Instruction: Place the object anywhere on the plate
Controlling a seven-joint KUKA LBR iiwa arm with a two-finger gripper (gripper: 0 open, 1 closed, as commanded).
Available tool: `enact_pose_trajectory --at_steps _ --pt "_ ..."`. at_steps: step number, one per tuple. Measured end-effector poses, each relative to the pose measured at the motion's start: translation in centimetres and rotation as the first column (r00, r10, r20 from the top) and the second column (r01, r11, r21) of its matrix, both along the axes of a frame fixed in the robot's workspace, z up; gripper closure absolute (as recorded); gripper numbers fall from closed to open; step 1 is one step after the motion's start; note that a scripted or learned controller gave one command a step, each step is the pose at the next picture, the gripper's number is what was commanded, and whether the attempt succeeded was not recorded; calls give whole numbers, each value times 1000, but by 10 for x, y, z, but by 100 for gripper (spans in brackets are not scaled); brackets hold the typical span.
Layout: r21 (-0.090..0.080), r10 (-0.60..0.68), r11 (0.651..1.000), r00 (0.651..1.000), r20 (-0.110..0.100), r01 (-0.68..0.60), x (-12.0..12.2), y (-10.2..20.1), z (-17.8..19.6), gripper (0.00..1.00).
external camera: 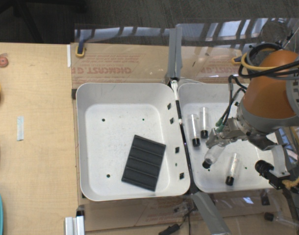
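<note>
Tubes (194, 130) in right bin (252, 182)

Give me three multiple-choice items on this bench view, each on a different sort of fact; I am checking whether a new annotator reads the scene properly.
1. Where does the dark ribbed plate lie?
A. in the left bin
B. in the right bin
C. on the wooden table

2. How many clear tubes with black caps are in the right bin?
A. two
B. four
C. six

3. How does the tube at the gripper stand?
A. lying loose at the bin's far wall
B. at the gripper's tip, slanted, black cap lowest
C. resting on the plate

Key: 1 A, the plate sits on the floor of the left bin. 2 B, two tubes lie side by side, one tube lies nearer the front, one tube is at the gripper. 3 B, that tube slants down from the gripper's tip.
</note>
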State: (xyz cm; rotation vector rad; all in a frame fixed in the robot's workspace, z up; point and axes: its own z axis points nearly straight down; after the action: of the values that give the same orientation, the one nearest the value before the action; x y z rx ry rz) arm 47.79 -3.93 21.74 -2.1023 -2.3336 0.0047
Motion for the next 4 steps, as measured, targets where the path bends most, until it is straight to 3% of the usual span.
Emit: enact_pose_trajectory --at_steps 1,2,3,4 --pt "-3 -118 993 993 -1 118 -1 51 -27 100" --pt "-1 3 1000 1000 -1 -3 -1 118 -27 100" --pt "-2 -126 992 992 -1 126 32 46 52 100" --pt "-3 -355 935 935 -1 355 0 119 32 100"
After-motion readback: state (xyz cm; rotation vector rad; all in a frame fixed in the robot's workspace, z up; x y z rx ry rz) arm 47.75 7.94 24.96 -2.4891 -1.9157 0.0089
